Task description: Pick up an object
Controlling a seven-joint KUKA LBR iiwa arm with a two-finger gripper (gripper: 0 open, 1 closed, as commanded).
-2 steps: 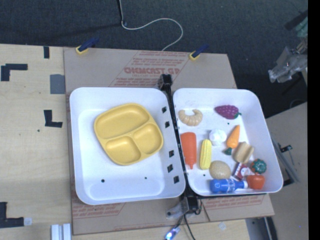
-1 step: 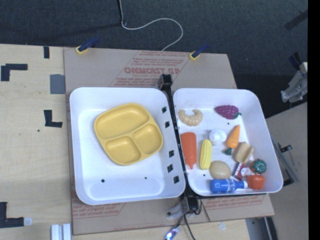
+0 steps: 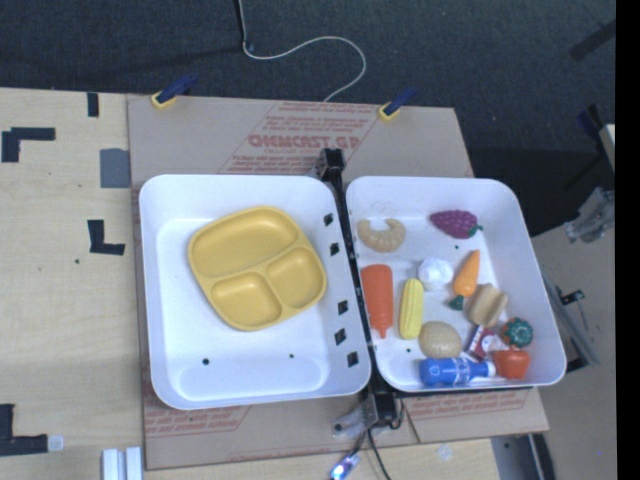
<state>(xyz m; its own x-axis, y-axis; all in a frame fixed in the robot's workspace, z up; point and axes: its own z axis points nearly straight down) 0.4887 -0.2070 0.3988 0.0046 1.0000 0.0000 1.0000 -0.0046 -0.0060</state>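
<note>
The right bin holds several toy foods. A croissant and purple grapes lie near its far wall. An orange carrot and a yellow corn cob lie side by side by the left wall. A small white piece, a smaller carrot and a brown bun sit in the middle. A potato, a blue bottle and a red piece crowd the near right corner.
The left bin holds a yellow divided plate, with bare white floor around it. Both bins rest on cardboard over the wooden bench. A white cable loops behind the bins.
</note>
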